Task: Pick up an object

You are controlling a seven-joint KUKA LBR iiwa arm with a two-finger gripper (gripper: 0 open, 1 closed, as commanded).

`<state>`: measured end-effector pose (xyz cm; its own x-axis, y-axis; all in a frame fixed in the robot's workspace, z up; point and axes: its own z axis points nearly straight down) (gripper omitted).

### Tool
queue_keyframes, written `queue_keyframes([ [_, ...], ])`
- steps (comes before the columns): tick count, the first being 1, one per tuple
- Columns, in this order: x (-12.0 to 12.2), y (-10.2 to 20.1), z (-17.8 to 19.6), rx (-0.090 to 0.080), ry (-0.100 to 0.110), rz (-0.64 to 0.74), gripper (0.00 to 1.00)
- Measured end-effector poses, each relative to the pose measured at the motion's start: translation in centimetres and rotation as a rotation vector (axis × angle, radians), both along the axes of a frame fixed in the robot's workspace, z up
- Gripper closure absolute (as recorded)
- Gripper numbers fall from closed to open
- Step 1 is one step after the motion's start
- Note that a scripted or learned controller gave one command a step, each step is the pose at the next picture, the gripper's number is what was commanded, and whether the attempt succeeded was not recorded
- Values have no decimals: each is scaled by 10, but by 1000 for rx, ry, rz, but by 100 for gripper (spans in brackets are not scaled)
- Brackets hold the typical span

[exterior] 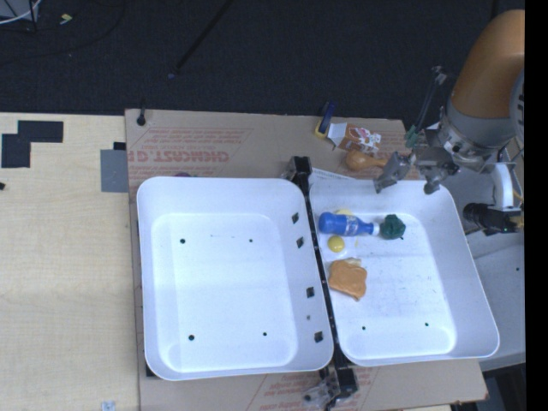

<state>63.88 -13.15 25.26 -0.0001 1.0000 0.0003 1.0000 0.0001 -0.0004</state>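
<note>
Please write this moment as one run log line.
gripper: open, nothing held, over right bin's far edge | blue bottle, green object, orange piece: in bin

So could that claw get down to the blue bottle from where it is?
Probably yes. The claw hangs over the right bin's far edge, and the blue bottle lies uncovered, though the green object and a small yellow piece sit close beside it.

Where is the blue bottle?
The blue bottle lies in the right-hand bin, near its far left side, between the dark green thing and the divider, above the small yellow ball.
</note>
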Motion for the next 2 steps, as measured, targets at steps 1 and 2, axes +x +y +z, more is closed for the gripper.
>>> queue_keyframes([
  [1, 0, 22, -159, 2, 20, 1, 0],
  [2, 4, 21, -140, 1, 5, -2, 100],
])
